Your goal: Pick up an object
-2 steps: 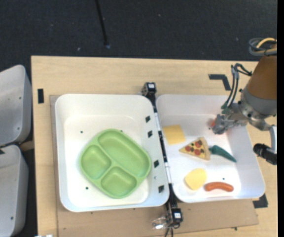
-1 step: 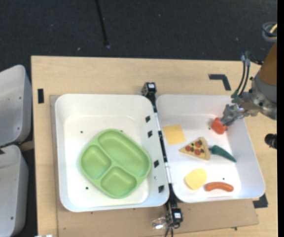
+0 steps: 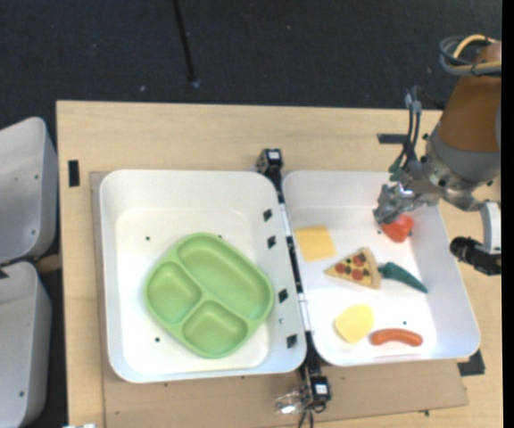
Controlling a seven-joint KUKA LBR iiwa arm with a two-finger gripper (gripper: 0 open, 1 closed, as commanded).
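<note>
My gripper (image 3: 394,210) hangs in the right bin's (image 3: 444,319) far corner, the small red toy (image 3: 399,229) just below and touching it, though I cannot tell if it is clamped.

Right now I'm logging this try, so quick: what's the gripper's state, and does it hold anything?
Gripper: low over the red toy in the right bin, right against it; open, shut or holding cannot be told from this slant.
</note>
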